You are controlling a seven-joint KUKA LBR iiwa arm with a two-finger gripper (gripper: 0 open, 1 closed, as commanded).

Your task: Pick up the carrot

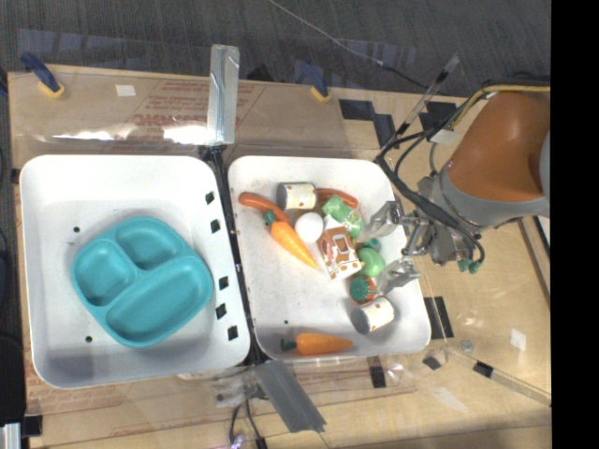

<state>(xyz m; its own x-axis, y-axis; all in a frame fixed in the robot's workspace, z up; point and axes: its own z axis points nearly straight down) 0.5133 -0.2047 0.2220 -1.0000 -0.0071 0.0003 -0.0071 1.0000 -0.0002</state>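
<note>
Item: carrot (293,242), right bin (271,316), untouched.
I see it lying slantwise left of centre, beside the white egg (309,224); my gripper (391,244) hangs over the bin's right edge, fingers apart, holding nothing.

You have a tan bench (524,344) carrying two shallow white bins side by side. The left bin (56,344) and right bin (412,330) touch along a dark seam. Clear plastic sheeting (122,110) and a strip of silver tape (223,96) lie behind them.
</note>
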